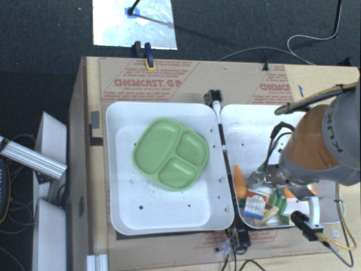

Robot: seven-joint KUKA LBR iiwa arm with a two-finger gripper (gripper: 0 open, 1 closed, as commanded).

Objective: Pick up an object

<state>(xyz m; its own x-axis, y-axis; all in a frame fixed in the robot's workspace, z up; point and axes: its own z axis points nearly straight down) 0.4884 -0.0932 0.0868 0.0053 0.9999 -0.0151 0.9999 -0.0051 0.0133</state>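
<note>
The arm reaches down into the right bin (248, 126), and my gripper (274, 192) sits low over a heap of small objects at the bin's near side. An orange carrot-like piece (240, 181) lies beside the bin's left wall. A small white, red and blue box (255, 203) lies just in front of it. A tan and green piece (274, 210) lies to the right of the box, under the wrist. The arm's body hides the fingers.
A green divided plate (171, 153) lies in the left bin (121, 208). A ridge (223, 145) separates the two bins. Cables run along the arm's right side and over the bench's near right corner.
</note>
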